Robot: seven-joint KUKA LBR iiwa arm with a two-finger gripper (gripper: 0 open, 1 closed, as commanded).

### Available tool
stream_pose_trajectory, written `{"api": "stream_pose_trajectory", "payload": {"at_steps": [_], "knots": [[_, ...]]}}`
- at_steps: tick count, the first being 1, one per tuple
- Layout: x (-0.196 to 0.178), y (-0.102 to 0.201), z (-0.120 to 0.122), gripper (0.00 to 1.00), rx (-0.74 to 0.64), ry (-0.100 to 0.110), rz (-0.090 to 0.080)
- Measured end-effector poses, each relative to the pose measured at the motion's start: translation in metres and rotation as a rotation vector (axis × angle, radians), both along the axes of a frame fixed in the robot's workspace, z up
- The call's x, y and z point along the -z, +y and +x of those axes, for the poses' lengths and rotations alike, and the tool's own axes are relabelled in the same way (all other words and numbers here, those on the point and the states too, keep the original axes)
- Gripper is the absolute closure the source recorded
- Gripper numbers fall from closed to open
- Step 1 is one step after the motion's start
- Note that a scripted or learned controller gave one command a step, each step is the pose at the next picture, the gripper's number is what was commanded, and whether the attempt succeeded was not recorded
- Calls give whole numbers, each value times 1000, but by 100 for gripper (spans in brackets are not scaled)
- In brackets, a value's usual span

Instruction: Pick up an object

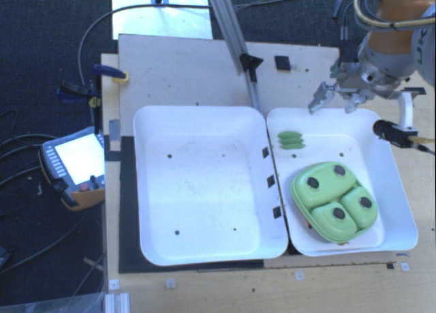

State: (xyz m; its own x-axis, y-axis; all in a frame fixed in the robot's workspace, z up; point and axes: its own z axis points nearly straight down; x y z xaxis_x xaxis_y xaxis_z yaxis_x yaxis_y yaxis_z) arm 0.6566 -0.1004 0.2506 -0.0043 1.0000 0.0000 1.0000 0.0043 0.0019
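Observation:
A large light-green lobed object (334, 201) with three dark dots lies in the right bin (395, 189), towards its front. A small green ridged piece (291, 140) rests near that bin's back left corner. My gripper (336, 101) hangs above the right bin's back rim, to the right of the small piece and well behind the large one. Its two fingers stand apart, open, with nothing between them.
The left bin (197, 182) sits beside the right one, joined by black clips (270, 181). A slanted metal pole (228, 22) crosses the bench behind the bins. A teach pendant (73, 167) and cables lie on the floor at left.

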Motion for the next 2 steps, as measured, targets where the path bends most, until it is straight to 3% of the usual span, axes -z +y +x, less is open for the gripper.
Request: {"api": "stream_pose_trajectory", "payload": {"at_steps": [2], "knots": [[96, -3, 8, 0, 2, 2, -1]]}}
